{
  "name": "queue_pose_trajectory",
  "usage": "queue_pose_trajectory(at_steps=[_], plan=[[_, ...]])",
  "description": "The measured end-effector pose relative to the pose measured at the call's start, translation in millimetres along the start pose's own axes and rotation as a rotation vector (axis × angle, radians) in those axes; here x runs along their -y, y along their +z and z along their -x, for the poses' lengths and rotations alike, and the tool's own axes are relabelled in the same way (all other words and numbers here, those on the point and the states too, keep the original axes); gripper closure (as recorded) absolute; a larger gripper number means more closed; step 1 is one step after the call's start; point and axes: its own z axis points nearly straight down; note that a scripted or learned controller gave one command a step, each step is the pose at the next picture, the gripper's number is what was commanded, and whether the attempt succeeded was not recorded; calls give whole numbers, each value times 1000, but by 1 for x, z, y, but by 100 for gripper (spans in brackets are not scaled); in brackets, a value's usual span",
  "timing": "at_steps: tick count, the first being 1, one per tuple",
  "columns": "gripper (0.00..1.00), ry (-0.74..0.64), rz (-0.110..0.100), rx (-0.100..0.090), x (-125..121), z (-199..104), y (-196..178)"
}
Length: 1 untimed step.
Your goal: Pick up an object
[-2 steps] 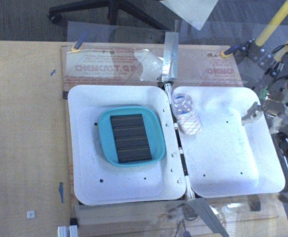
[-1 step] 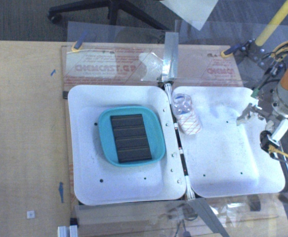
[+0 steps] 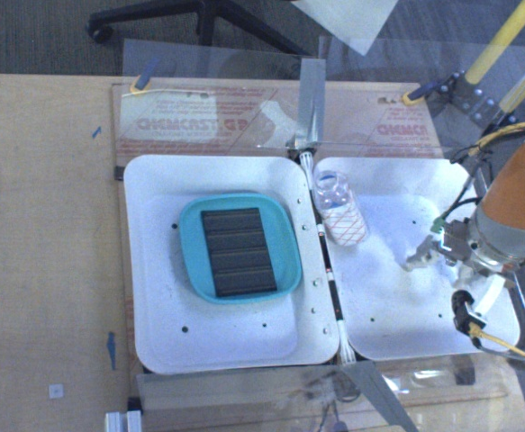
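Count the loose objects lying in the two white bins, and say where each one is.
2. A teal plate carrying a dark ridged block lies mid left bin; a clear plastic bottle lies at the right bin's upper left. The arm may hide more.

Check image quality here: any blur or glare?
Camera view: bottle and pincer look soft and smeared; the right bin is washed out bluish-white; the teal plate and dark block in the left bin stay crisp.
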Motion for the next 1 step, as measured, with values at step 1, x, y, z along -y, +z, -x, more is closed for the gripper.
queue_pose_trajectory(at_steps=[1], plan=[[0,-260,4,-1,-23,-91,0]])
